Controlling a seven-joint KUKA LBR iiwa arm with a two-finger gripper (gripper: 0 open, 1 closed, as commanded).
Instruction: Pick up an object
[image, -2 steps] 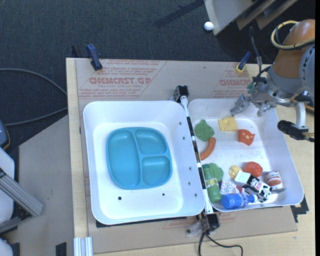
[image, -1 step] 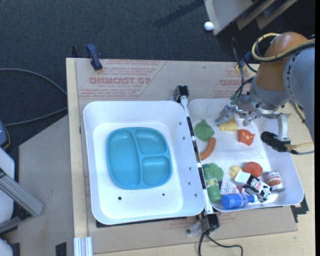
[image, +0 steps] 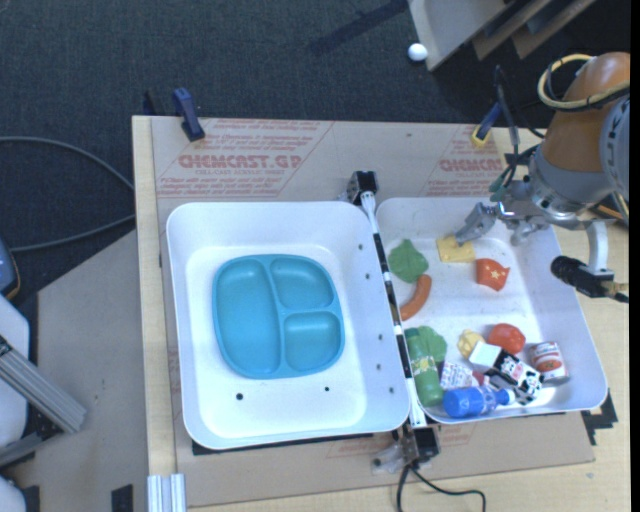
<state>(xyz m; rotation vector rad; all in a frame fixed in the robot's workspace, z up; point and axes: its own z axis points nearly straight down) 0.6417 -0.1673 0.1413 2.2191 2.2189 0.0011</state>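
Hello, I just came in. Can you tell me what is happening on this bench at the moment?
A grey robot arm with an orange band reaches in from the right. Its end effector is low over the far end of the right bin, just above a yellow block. The block lies on the bin floor, not lifted. Small toys crowd that bin's near end. The left bin holds a blue divided plate.

the grey arm with its orange band (image: 590, 120) is cut off by the right and top edges. the pile of small toys (image: 495, 375) in the right-hand shallow white bin (image: 575, 320) overlaps, too small to tell apart.
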